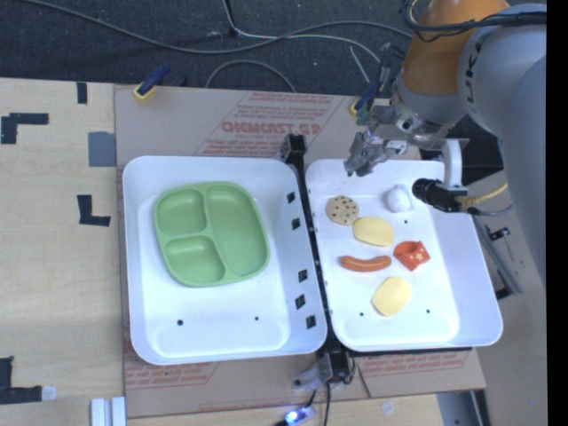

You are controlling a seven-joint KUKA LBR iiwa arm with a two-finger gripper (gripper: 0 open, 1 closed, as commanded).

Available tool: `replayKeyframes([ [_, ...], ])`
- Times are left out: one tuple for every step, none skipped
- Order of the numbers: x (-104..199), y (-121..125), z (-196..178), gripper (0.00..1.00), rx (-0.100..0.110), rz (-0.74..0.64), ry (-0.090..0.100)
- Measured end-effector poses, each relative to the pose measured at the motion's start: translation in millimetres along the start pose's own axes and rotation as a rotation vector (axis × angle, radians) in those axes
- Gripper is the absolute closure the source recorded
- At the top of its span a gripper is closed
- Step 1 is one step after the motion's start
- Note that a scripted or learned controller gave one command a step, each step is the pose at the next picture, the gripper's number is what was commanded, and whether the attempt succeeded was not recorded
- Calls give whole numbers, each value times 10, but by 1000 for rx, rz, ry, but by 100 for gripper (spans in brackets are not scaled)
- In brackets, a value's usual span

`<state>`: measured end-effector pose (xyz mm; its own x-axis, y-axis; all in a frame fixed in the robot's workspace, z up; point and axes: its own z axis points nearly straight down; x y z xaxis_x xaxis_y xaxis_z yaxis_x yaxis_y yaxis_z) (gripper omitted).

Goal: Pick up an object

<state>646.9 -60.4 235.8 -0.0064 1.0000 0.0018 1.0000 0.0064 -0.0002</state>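
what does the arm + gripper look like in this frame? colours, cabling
The arm is smooth grey with a rounded orange band above the wrist. Thin cables loop beside that band. Below it sits a grey metal wrist block, ending in a small dark metallic two-finger gripper. A white bracket with a black cylindrical part juts out beside it.

From my seat the light looks even and fairly bright, coming from overhead. The white bins (142,264) glare a little but hold detail. Shadows are soft and short, closest under the arm (497,69) at upper right. Focus is slightly soft throughout, with mild grain in the dark floor along the top.
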Motion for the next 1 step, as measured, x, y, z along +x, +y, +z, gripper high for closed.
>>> replayKeyframes([
  [564, 26, 135, 100, 2, 0, -1],
])
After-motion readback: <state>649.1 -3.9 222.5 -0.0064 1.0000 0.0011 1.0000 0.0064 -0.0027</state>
